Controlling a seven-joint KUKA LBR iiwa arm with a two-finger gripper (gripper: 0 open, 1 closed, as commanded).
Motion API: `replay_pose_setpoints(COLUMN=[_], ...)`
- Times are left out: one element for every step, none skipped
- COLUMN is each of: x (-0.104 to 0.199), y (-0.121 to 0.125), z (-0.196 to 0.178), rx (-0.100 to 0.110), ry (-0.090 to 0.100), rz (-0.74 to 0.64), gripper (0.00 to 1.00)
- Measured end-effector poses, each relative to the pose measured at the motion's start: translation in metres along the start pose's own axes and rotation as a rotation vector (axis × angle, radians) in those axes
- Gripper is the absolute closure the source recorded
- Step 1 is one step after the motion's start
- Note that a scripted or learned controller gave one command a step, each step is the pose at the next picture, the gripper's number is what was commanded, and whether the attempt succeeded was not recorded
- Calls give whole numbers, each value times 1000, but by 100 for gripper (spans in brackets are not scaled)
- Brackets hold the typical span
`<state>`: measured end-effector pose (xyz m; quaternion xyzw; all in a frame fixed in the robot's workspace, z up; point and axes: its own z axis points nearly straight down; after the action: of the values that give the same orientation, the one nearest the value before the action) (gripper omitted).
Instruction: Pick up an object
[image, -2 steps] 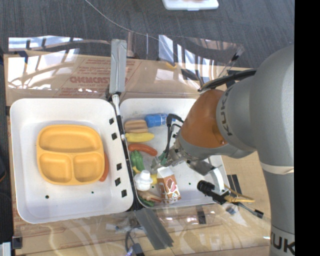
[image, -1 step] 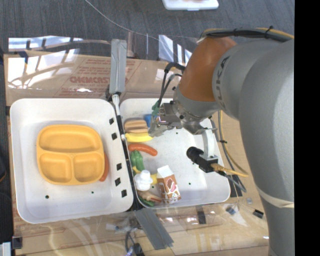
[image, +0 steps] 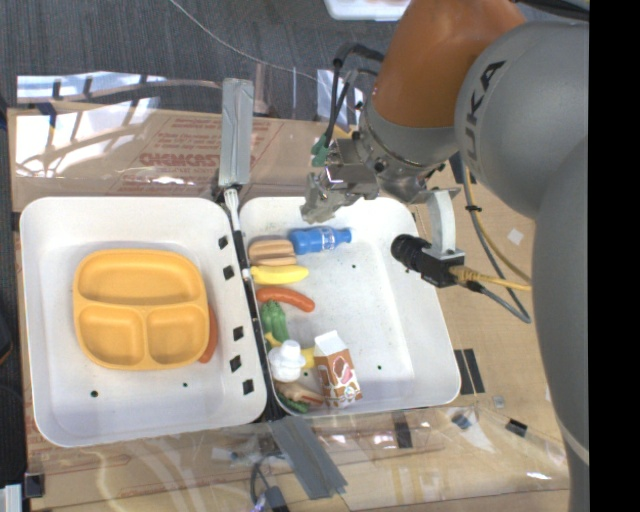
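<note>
Blue bottle (image: 321, 240) and the other toys lie unlifted along the right bin's (image: 420, 330) left side, the gripper (image: 322, 200) hovering just above the bottle, so the pick remains undone.

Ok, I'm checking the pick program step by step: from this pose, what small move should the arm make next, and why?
Probably a short move toward the blue bottle, then down. The gripper sits over the back rim of the right bin, and the bottle lies just in front of it, next to the toy hot dog and banana. Nothing shows between its fingers, so no pick has happened yet.
</note>
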<state>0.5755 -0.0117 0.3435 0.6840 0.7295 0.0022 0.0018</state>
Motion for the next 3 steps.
replay_pose_setpoints(x=[0,29,20], y=[-1,-64,-58], z=[3,125,63], rx=[7,19,4], ry=[0,1,0], rz=[0,-14,3], gripper=[0,0,0])
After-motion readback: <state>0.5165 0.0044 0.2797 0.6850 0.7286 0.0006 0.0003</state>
